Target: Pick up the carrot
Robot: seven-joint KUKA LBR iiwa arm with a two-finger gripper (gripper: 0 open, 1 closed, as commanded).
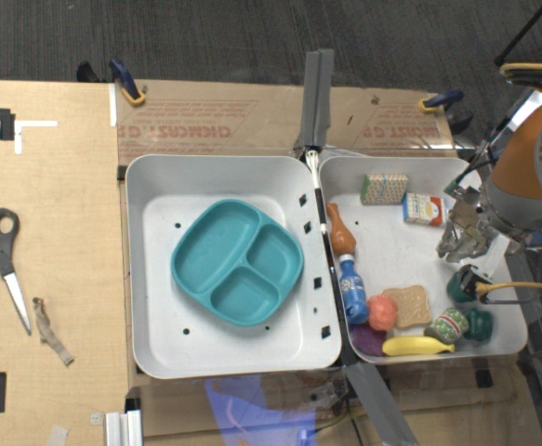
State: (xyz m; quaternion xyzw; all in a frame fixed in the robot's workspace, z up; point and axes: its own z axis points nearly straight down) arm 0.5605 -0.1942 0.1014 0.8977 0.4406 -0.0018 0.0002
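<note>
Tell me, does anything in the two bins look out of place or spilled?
Nothing looks spilled or damaged. The teal plate sits askew in the left bin, and the carrot lies pressed against the right bin's left wall.

Counts on the bench

Two shallow white plastic bins (140,249), one teal three-compartment plate (238,263), one orange toy carrot (341,232), one yellow toy banana (417,346), one pair of grey-handled scissors (1,258).

light: pretty even and bright from overhead on my feed | shadows: soft, short ones inside the white bins (140,249) | glare: mild sheen on the teal plate (238,261) | focus: decent, slightly soft overall
</note>
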